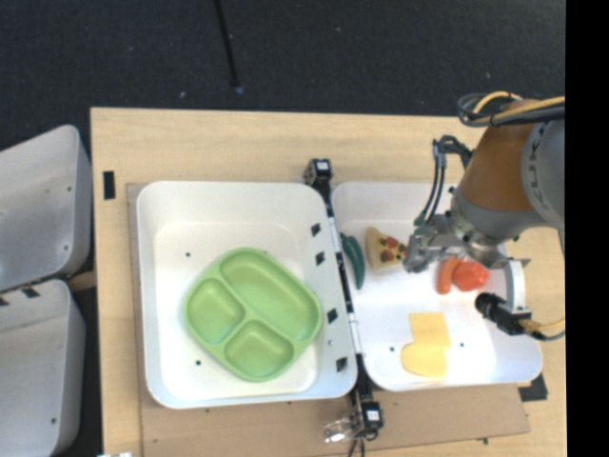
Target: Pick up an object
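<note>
You will find the end effector [425, 253] low in the right white bin [476, 369], its opening impossible to judge, beside the small orange-red plastic toy [463, 274], likely light, rigid, slippery; grip its middle.

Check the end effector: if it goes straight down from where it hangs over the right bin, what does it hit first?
Probably the orange-red object or bare bin floor beside it. The end effector hangs over the right bin between that object and the pizza-slice toy. Depth is unclear from this slanted view, so the contact point is uncertain.
</note>
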Robot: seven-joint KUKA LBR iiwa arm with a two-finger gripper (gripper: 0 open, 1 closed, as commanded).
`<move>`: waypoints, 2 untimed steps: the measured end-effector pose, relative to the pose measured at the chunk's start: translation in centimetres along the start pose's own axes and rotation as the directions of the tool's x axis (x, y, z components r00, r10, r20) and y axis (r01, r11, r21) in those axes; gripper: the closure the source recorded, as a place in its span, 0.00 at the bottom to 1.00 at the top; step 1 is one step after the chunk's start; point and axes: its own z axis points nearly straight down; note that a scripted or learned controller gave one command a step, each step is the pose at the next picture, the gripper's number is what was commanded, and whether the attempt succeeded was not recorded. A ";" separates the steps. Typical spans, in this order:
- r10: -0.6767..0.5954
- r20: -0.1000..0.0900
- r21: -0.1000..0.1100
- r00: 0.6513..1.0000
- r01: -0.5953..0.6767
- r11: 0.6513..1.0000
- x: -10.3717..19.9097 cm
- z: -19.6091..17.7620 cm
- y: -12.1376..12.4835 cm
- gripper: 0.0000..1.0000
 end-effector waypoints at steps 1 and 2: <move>-0.010 0.001 -0.003 1.000 0.010 1.000 0.0 -5.4 1.2 1.00; -0.011 -0.001 0.002 1.000 0.011 1.000 -0.1 -6.4 1.2 1.00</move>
